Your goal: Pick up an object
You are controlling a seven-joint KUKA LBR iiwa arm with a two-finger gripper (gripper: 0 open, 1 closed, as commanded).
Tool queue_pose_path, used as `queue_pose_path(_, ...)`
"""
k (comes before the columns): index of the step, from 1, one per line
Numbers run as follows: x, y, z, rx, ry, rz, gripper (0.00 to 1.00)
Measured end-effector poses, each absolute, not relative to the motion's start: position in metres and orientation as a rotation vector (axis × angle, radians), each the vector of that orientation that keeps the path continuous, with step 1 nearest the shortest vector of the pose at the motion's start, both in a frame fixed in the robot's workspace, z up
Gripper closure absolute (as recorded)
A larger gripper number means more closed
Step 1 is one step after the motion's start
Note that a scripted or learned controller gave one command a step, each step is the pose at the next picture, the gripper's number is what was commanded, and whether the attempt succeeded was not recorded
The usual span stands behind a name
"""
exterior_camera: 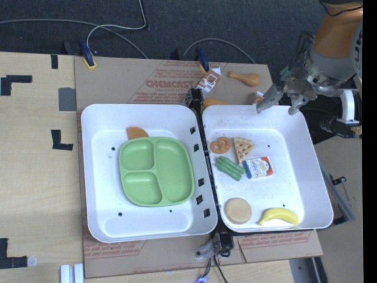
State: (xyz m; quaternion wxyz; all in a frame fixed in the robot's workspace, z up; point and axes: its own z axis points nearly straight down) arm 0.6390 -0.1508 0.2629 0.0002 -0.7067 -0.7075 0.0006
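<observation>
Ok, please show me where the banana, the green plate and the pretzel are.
banana [278, 217], camera view, middle of its curved body.
green plate [156, 171], camera view, ridge where its compartments meet.
pretzel [221, 145], camera view, its centre.

So there's a green divided plate [156, 171] sitting in the left bin [97, 158], with something orange [136, 132] poking out just behind it. Both bins sit on a cardboard sheet [153, 81] on the wooden worktop [29, 175]. Cables [118, 25] trail across the dark floor behind, and blue clamps [88, 56] hold the cardboard's back edge.
</observation>
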Motion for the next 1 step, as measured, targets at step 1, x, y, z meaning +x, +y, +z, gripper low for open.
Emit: queue_pose_path(1, 0.6201, -0.1241, 0.1256, -2.217, -2.219, 0.005, 0.0)
